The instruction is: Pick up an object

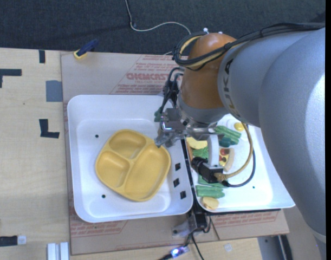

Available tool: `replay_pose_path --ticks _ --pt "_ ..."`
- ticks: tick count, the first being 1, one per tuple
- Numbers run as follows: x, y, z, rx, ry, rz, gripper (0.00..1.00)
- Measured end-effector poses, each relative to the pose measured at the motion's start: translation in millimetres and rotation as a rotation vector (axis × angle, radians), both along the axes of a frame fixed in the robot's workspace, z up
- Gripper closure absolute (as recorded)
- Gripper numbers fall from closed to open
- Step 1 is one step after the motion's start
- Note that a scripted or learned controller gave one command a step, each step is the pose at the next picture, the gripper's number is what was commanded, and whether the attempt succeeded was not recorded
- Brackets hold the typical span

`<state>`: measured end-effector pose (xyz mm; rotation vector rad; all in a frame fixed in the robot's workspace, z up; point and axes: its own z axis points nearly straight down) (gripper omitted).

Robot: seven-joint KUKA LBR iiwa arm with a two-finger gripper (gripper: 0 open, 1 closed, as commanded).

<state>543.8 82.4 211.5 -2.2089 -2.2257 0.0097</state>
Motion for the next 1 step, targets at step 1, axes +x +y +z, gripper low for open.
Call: replay_pose_path --ticks 1 --pt "-5.4 3.1 18.5 -0.001 -0.001 -0.004 1.00"
